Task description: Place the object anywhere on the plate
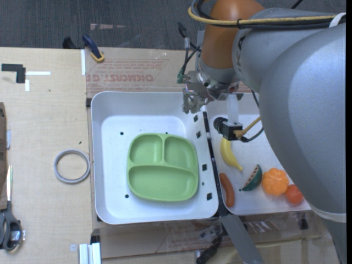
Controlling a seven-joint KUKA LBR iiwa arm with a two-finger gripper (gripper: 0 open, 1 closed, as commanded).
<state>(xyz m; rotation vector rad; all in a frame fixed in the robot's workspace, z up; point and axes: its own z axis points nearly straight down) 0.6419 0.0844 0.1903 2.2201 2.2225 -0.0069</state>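
Note:
A light green divided plate (163,168) lies flat in the middle of the left bin (100,164). In the right bin (250,203) lie a yellow banana (230,153), a red sausage (227,190), a watermelon slice (251,179), an orange (275,181) and a small red fruit (294,195). My gripper (192,104) hangs over the far end of the divider between the two bins, beyond the plate's far right corner. Nothing is visible in its grasp. The arm's bulk hides the right bin's far and right parts.
On the bench left of the bins lie a grey tape ring (71,165) and scissors (10,225). A blue clamp (93,48) sits at the far edge. Black clips (208,147) line the wall between the bins.

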